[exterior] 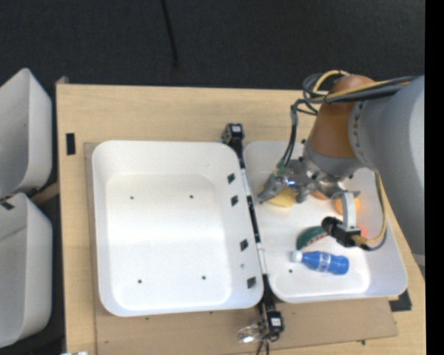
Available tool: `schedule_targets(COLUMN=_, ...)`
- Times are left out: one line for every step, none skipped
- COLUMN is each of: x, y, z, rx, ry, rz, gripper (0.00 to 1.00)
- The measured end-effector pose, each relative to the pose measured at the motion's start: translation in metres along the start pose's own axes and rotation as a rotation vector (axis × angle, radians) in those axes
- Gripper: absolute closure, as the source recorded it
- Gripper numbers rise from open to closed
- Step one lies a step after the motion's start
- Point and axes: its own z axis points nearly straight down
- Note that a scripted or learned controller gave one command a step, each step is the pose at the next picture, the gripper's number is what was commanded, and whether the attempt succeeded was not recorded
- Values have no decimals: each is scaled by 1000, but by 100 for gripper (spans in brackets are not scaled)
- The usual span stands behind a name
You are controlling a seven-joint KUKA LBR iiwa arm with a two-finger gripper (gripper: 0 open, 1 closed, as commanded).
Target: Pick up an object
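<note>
A pale wooden bench (170,109) is seen from above, bearing two shallow white bins side by side. The left bin (111,287) is the broader of the two; the right bin (385,276) holds all the loose items and is overhung by the grey arm (392,139) with its orange band (333,124), reached in from the right.

The gripper (285,187) is lowered into the upper left part of the right bin, close to the dividing rims. Whether its fingers are spread or closed cannot be told from this angle, and nothing can be confirmed as held.

Just beneath and beside the gripper lies a small yellow object (283,200), judged to be the item being attempted. Nearer the front of the same bin, a blue bottle (324,262) lies on its side, with a dark green object (311,235) just above it and an orange item (349,207) partly hidden near the arm's wrist.

For the grasp to be done well, the fingers should be centred over the yellow object and brought low enough to straddle it before closing. The bin wall beside it should be kept clear, since a low, rounded item is easily nudged aside, and the lift should be taken straight up.
</note>
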Motion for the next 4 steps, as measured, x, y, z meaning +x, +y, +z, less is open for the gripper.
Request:
schedule_targets(x=0, y=69, z=0, rx=4, ry=-3, rz=2, gripper=0)
schedule_targets(x=-3, y=68, z=-10, rx=2, ry=-6, rz=3, gripper=100)
schedule_targets(x=95, y=79, z=-107, rx=-7, ry=2, rz=-3, gripper=100)
schedule_targets(x=88, y=4, z=-307, rx=-13, ry=-4, rz=5, gripper=100)
